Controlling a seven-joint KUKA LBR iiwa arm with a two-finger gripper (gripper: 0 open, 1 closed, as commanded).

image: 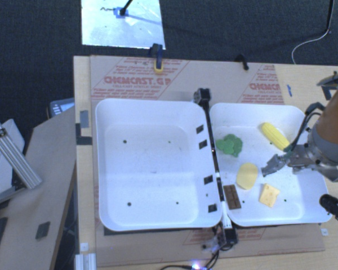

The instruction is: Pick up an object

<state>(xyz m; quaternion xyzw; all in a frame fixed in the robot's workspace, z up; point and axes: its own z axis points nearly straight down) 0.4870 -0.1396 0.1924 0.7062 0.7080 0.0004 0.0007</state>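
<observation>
Where bins (152,108) pair: four objects (247,176).

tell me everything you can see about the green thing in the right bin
The green thing is a small, lumpy piece of bright green, shaped like a broccoli floret or lettuce clump, likely toy food. It lies on the right bin floor near the divider side, left of the yellow items. Nothing touches it; the gripper is apart from it.

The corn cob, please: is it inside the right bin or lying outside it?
Inside. The corn cob lies on the right bin's white floor, near its far wall, apart from the broccoli.
</observation>
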